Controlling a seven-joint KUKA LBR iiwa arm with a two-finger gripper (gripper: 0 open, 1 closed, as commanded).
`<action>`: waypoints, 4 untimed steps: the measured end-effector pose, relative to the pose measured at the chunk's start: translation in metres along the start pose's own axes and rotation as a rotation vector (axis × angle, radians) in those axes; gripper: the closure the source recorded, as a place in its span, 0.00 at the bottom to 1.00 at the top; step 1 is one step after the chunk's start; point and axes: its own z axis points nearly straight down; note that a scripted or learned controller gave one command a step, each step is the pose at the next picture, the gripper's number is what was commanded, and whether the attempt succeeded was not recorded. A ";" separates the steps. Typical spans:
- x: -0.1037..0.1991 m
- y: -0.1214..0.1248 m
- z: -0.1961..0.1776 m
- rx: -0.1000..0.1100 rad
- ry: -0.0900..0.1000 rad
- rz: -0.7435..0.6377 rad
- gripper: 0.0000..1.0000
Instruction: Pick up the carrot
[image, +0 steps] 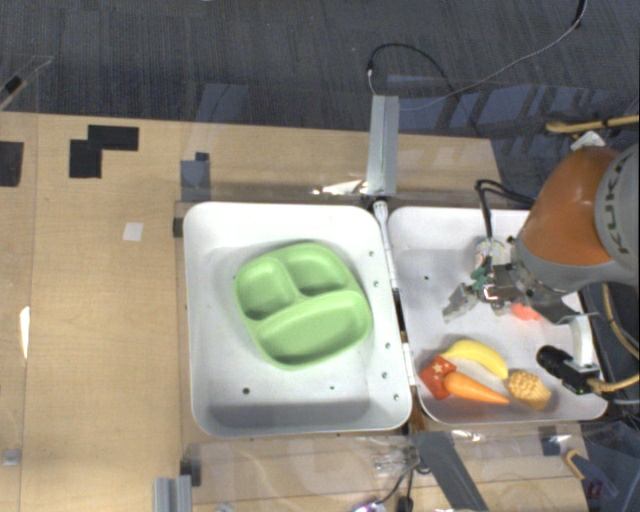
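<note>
The carrot (476, 389) is orange and tapered. It lies near the front edge of the right bin (430, 250), with its tip pointing right. My gripper (468, 297) hangs over the middle of that bin, behind the carrot and apart from it, and nothing shows in it. A yellow banana (479, 357) lies between the gripper and the carrot. A red pepper-like piece (436, 375) touches the carrot's thick left end.
A lumpy yellow-brown food piece (528, 389) sits at the carrot's right tip. A small orange-red item (527, 313) lies just right of the gripper. The left bin (215, 400) holds a green divided plate (303, 303).
</note>
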 end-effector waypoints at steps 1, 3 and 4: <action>-0.007 -0.055 -0.019 -0.001 0.000 -0.055 0.00; -0.048 -0.035 0.005 -0.002 -0.002 0.055 0.00; 0.001 -0.054 -0.007 0.000 0.000 0.179 0.00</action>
